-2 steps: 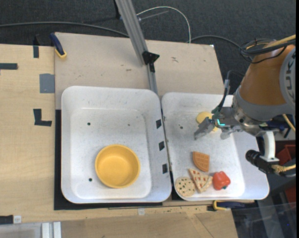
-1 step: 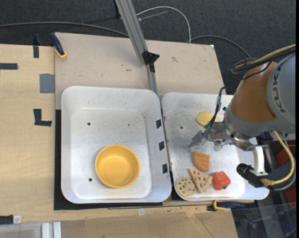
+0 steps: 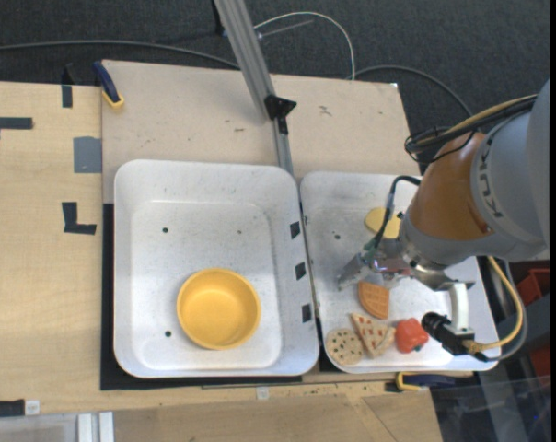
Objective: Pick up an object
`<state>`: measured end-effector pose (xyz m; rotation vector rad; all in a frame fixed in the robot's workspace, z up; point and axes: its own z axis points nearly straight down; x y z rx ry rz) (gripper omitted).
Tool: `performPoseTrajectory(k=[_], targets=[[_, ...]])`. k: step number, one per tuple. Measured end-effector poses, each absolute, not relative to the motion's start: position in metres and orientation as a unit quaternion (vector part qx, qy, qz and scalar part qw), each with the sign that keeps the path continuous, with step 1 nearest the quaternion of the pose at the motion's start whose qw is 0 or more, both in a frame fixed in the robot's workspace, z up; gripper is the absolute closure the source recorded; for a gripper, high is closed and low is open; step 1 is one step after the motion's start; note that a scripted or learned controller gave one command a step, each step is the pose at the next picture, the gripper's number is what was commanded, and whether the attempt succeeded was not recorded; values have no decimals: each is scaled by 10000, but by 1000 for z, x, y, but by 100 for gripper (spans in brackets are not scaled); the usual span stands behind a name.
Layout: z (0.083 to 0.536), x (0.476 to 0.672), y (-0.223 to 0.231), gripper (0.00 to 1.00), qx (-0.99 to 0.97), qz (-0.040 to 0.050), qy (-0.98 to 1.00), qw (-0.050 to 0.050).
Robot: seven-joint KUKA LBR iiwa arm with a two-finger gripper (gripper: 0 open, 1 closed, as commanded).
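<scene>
Landmark: the right bin (image 3: 326,201), the white tray under the arm.
Arm: (image 3: 462,201) reaches over the right bin from its right side, orange band above the wrist.
Claw: (image 3: 375,267) low over the middle of the right bin, just above the orange pastry; whether it is apart or together I cannot tell.
Orange pastry: (image 3: 374,299) lies in the right bin, near its front, directly below the claw.
Pizza slice: (image 3: 372,333) at the right bin's front edge.
Cracker: (image 3: 344,345) round, front left corner of the right bin, touching the pizza slice.
Red tomato: (image 3: 410,335) front of the right bin, just right of the pizza slice.
Yellow piece: (image 3: 379,219) in the right bin, behind the claw, partly hidden by the arm.
Yellow bowl: (image 3: 218,308) in the left bin (image 3: 140,191), well apart from the right bin's things.
Tabletop: (image 3: 195,109) carries both bins.
</scene>
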<state>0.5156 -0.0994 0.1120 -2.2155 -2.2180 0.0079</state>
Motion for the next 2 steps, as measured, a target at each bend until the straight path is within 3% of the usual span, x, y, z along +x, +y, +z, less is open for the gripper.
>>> performPoseTrajectory(k=[1,2], targets=[[88,515,-99,0,-7068,10,-7074,1],[99,515,-98,100,-7064,9,-7078,17]])
